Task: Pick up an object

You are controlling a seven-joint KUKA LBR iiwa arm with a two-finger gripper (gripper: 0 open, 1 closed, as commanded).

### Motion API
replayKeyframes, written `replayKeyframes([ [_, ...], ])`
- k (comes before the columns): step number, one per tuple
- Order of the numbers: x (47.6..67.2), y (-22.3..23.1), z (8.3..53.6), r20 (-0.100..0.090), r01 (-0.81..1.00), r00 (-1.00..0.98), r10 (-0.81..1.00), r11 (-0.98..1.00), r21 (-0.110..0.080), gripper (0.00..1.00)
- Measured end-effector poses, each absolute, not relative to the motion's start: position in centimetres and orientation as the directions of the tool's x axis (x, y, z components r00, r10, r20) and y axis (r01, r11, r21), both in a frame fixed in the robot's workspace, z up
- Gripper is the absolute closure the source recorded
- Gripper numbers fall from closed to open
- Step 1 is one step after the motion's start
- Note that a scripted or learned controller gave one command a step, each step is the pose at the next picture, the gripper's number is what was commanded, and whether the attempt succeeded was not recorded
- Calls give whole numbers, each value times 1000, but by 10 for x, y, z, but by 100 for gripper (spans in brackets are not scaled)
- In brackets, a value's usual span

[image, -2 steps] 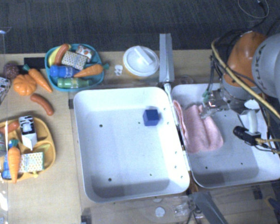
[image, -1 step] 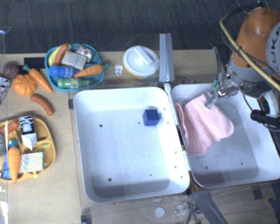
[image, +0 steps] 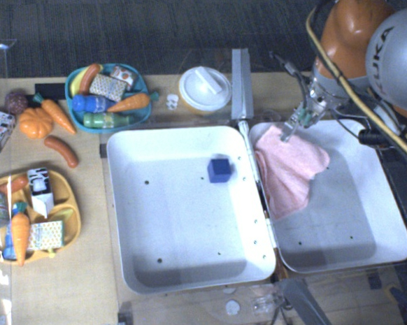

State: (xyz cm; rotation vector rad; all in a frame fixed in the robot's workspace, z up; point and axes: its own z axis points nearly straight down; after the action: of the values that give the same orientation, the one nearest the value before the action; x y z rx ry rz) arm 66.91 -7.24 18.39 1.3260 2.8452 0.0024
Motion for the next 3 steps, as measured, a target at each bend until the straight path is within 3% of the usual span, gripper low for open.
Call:
replayKeyframes([
  [1, 645, -46, 184, -1, 549, -836, 549, 836, 2, 100],
  [2, 641, -110, 169, -2, 403, -915, 403, 915, 2, 100],
  [3, 641, -110, 169, -3, 403, -915, 403, 915, 3, 0],
])
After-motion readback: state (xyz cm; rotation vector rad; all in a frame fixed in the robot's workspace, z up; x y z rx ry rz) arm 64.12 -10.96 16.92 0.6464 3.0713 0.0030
